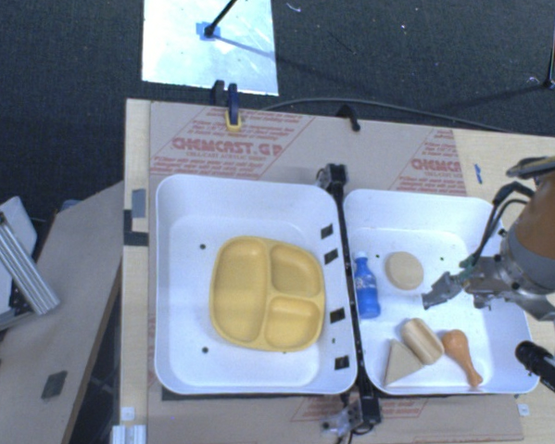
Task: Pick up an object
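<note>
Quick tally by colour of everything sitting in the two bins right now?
Yellow: 1, divided plate
Blue: 1, bottle
Tan or brown: 4, round cookie, bread roll, wedge, drumstick
Total: 6

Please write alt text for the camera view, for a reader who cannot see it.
A grey robot arm's gripper hovers over the right white bin, which holds a blue bottle, a round beige disc, a hot dog bun, a tan wedge and a drumstick. The left white bin holds a yellow divided plate.
</note>
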Controlling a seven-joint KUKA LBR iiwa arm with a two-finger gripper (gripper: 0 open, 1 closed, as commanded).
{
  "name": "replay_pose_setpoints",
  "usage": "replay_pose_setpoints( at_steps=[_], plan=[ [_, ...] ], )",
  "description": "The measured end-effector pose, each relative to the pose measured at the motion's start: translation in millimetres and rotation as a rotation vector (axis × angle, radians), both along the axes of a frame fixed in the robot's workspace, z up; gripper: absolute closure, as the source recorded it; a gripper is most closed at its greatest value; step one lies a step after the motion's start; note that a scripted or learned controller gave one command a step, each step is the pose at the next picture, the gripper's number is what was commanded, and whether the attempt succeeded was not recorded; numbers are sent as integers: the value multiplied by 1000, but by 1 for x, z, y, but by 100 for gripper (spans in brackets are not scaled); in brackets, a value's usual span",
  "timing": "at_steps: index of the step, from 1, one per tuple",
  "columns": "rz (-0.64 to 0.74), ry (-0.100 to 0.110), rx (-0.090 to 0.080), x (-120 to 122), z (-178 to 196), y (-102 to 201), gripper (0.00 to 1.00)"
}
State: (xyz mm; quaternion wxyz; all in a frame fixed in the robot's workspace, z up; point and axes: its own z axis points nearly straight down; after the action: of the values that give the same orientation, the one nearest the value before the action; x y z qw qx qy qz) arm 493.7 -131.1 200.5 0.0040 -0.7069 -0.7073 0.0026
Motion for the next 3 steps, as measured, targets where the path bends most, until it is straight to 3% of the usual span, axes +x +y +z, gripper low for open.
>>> replay_pose_setpoints(
  at_steps=[1, 3],
  plan=[
    [3, -10, -2, 3, 5, 0, 0],
    [1, -8, -1, 15, -98, -1, 0]
  ],
)
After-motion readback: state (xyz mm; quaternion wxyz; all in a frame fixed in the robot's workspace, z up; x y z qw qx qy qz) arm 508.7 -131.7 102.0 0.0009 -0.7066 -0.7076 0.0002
